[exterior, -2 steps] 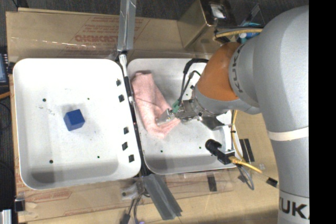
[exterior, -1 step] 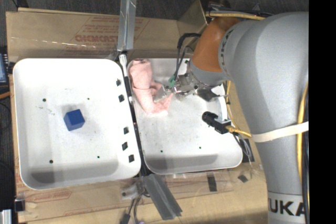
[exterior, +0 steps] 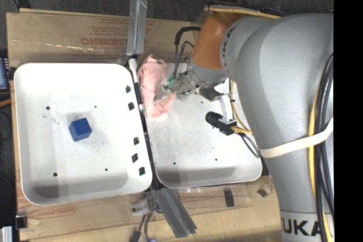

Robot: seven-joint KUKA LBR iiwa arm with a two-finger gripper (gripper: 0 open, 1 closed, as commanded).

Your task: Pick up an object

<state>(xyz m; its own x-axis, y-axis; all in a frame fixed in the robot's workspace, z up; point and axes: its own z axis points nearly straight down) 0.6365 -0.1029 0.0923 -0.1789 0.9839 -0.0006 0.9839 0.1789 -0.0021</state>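
The gripper (exterior: 177,85) is lowered into the right bin (exterior: 198,170), near its far left corner, beneath the orange band (exterior: 207,45) of the grey arm (exterior: 283,82). Whether it is spread or pressed together cannot be told, since the wrist hardware hides that part. Just beside it, and apparently touching it, a pink cloth-like object (exterior: 152,83) is seen bunched against the divider between the bins, with something small and greenish (exterior: 168,86) at its edge. No object is shown clearly held or lifted, so the pick is judged as not yet completed: the approach seems done, while the grasp and the lift are left. A blue cube (exterior: 80,128) is lying untouched in the left bin (exterior: 34,190), well apart from the tool.
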